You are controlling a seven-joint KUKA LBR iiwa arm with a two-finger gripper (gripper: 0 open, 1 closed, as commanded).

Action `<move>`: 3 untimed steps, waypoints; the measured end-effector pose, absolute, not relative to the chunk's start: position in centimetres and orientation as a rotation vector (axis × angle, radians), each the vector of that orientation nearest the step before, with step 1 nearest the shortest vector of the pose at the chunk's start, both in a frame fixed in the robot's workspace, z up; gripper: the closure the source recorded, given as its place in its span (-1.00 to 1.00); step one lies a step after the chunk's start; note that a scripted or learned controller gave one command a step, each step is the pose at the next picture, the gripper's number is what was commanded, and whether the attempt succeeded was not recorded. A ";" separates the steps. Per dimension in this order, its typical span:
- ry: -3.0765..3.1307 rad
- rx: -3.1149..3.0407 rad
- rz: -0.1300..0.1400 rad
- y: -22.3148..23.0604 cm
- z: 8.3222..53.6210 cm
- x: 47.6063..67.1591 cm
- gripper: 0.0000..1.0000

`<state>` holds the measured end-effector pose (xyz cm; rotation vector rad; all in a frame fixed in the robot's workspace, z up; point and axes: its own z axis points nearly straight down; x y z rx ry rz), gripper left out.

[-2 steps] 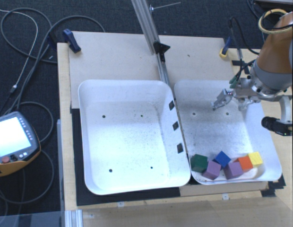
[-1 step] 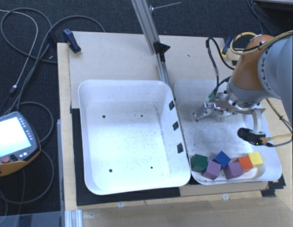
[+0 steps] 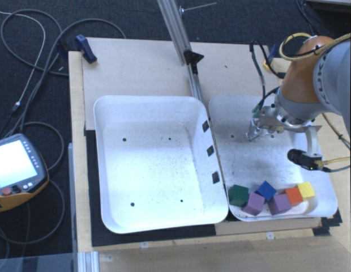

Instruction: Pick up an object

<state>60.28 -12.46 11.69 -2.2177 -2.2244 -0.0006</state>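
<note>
Tan worktop carrying two shallow white bins side by side; no readable writing anywhere. Left bin speckled with dark dots. Right bin holding six small blocks bunched along its near edge: green block at the left, purple block just beside it, blue block slightly farther back, second purple block, orange block, yellow block rightmost. Grey arm reaching in from the right; hand low over the far part of the right bin, well apart from the blocks; cannot tell whether spread or pressed together.
</note>
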 end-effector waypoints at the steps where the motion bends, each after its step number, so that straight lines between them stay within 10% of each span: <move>1: -2.235 -2.215 -0.014 -4.4 20.5 60.3 1.00; 3: -2.223 -2.227 -0.008 -1.2 30.1 51.5 1.00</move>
